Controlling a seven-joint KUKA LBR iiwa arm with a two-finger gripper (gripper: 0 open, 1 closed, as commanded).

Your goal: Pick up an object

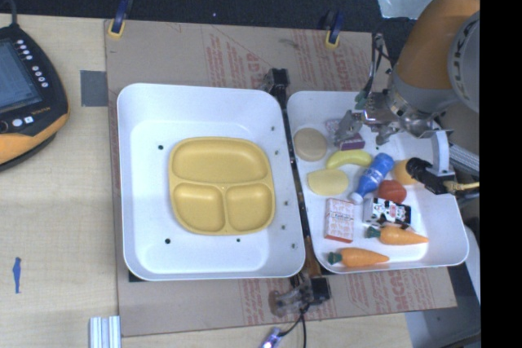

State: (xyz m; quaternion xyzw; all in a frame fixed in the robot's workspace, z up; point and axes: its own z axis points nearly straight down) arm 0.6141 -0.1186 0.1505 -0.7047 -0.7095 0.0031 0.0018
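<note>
The right bin point(457, 248) was crowded, and that crowding looked like the main risk. A round tan piece point(310, 143), a banana point(349, 160), a pale yellow block point(327, 181), a blue bottle point(373, 176), a red piece point(392, 191), a small red-and-white box point(340, 220), a black-and-white carton point(387, 213) and two carrots point(364, 258) lay touching or just beside one another. A descent there could easily have pinched two things at once, or nudged the rounded ones aside so that nothing was caught. The left bin point(139, 200) held a yellow divided tray point(222, 184), well apart from the arm.

The gripper point(364, 125) hung over the far part of the right bin, just beyond the banana and near the round tan piece, with a small purple thing point(353, 144) directly under it. Its metal fingers appeared spread apart by a moderate gap, though the wrist and cabling cluttered the view. Nothing could be seen between them, so it seemed to hold nothing, and whether it touched the purple thing could not be told.
</note>
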